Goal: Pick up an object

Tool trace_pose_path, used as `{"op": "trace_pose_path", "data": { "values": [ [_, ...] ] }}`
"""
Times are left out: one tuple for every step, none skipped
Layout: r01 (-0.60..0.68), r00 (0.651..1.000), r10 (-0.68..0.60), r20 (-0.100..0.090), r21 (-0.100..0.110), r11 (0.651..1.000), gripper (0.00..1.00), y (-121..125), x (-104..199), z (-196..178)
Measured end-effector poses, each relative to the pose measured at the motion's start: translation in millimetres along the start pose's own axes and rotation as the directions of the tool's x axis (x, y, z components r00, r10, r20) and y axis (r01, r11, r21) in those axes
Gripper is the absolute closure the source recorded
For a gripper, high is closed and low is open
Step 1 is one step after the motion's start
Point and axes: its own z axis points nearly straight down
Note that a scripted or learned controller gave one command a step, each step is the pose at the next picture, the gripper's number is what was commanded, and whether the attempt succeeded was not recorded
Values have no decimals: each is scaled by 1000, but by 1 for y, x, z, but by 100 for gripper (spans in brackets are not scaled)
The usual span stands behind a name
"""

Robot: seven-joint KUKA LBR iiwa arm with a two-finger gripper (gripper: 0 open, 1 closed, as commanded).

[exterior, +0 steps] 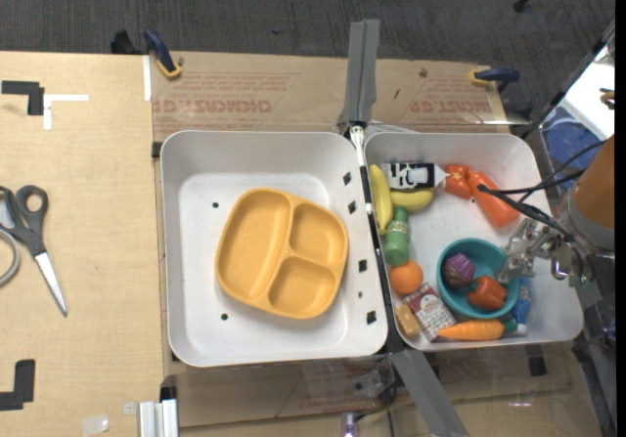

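Gripper (521,259) at teal bowl (468,259) rim; fingers indistinct; arm cut off rt.

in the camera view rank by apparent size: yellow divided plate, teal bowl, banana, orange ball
1. yellow divided plate
2. teal bowl
3. banana
4. orange ball
Banana and bowl are close in length; the bowl covers more area.

Left bin (186,259): yellow divided plate (282,253). Right bin (548,323): toy food, teal bowl (468,261); tool (520,259) just beside bowl.
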Motion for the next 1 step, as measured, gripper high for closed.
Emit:
{"op": "trace_pose_path", "data": {
  "values": [
    [3,1000,-3,-28,1,1000,0,-1,8,6]
  ]
}}
